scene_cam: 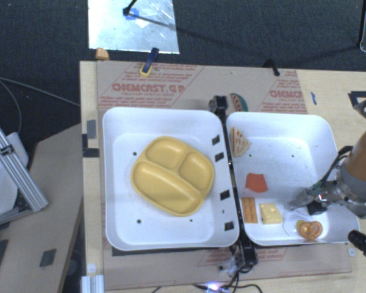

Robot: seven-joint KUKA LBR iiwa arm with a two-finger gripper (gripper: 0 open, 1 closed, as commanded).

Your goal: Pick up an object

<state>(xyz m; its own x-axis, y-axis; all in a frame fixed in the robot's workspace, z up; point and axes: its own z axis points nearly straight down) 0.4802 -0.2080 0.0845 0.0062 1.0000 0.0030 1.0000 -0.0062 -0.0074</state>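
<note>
The gripper (305,200) sits at the lower right of the frame over the right bin (293,130), its jaws slightly parted with nothing between them. Nearest candidates: the cheese cube (270,213) lies just left of the fingertips and the pretzel (309,229) just below them, while the red piece (256,182), the cracker (249,210) with its long axis running up-down, and the wedge (239,142) lie farther left. The cardboard under the bins reads "CHEMCAST. G P" in red print at upper centre; the left bin (119,163) holds a yellow tray (172,174).
</note>
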